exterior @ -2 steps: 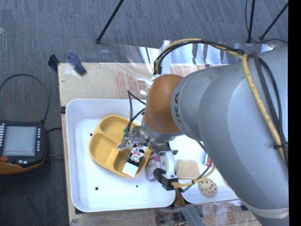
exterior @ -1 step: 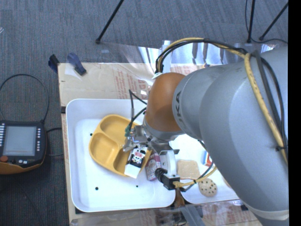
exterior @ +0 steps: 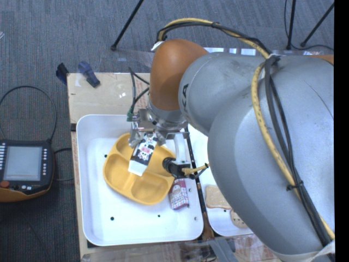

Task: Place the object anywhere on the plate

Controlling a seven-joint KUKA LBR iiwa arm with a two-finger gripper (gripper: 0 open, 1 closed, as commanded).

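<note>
Over the yellow plate (exterior: 136, 176), the end effector (exterior: 146, 141) points down gripping a white tube (exterior: 142, 156).

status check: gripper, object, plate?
Gripper low over the yellow plate, left bin. White tube right beneath it, on the plate. Pouch lies off the plate's right edge.

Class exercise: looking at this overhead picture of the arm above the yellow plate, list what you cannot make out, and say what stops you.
- Gripper: whether it grips the white tube on the yellow plate; the wrist covers it.
- Right bin: mostly hidden by the arm; tan objects unidentifiable.
- Small packet beside the plate: print too small to read.
</note>
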